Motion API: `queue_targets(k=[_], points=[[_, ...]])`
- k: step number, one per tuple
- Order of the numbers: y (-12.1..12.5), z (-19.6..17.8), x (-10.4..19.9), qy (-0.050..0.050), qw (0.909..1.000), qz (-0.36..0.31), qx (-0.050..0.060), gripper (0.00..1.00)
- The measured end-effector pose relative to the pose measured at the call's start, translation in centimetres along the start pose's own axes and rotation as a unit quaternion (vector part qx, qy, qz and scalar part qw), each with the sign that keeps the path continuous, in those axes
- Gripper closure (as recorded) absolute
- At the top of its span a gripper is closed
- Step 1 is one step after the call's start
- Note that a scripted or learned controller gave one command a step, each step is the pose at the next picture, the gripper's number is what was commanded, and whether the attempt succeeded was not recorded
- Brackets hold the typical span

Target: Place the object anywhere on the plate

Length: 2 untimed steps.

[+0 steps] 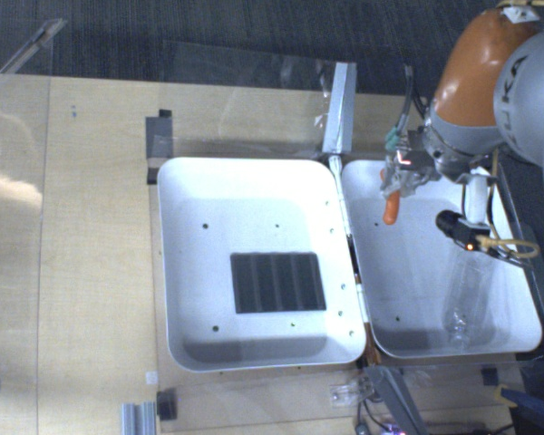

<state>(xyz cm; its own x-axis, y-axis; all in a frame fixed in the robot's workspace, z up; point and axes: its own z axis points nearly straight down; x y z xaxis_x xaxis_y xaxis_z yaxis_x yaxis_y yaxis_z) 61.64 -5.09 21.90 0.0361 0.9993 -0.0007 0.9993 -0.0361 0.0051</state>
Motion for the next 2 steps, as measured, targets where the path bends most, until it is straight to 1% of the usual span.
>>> queue_targets(k=[1, 2], points=[[-4.93, -2.49, 7.22, 0.001, 0.9997, -0.023, 0.000, 1.00], [-4.93, -2.49, 7.20, 0.001, 0.9997, -0.023, 0.000, 0.00]])
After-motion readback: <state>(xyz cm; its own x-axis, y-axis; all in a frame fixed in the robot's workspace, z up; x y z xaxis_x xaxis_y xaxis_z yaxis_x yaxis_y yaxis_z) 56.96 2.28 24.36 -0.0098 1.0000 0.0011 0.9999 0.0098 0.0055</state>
